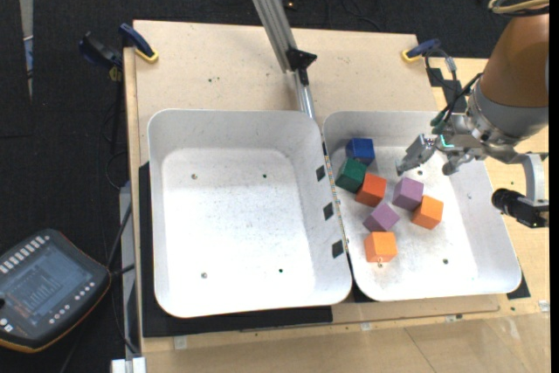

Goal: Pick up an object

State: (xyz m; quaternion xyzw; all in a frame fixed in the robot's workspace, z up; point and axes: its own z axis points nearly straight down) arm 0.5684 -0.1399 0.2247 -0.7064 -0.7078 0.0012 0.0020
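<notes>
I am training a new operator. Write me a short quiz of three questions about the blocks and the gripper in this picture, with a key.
1. True or false: all the blocks lie in the right bin.
2. Multiple choice: which block lies nearest the gripper? A) the blue block B) the green block C) the upper purple block
3. Fill in: the number of orange blocks is ____.

Key: 1. True; the left bin holds none. 2. C. 3. Three: one beside the green block, one at the right, one nearest the front.
</notes>
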